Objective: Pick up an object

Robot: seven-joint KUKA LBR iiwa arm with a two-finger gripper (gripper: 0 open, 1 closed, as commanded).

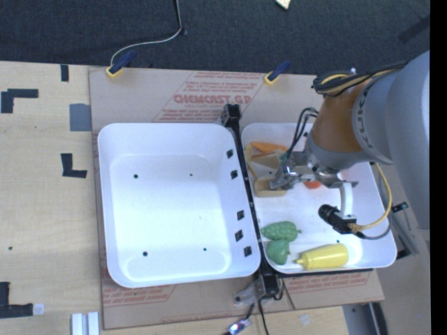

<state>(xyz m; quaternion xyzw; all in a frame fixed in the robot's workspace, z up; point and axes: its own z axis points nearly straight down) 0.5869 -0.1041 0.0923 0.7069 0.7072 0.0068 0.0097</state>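
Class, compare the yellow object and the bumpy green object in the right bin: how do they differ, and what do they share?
The yellow object is smooth and elongated; the green object is bumpy and rounder. The yellow object sits nearer the bin's front right corner, the green object beside the divider. Both lie in the right bin, away from the gripper.

Tabletop (42, 208): pale wood-grain surface bearing several dark tape marks along its left part. A brown cardboard sheet (202, 96) with red printing lies flat on it, held at its far edge by two clamps, one yellow and blue (120, 62), one blue (278, 70). Beyond the tabletop, dark carpeted floor (84, 12). A thin pale cable (174, 19) runs across the carpet. Lighting even, no strong shadows.
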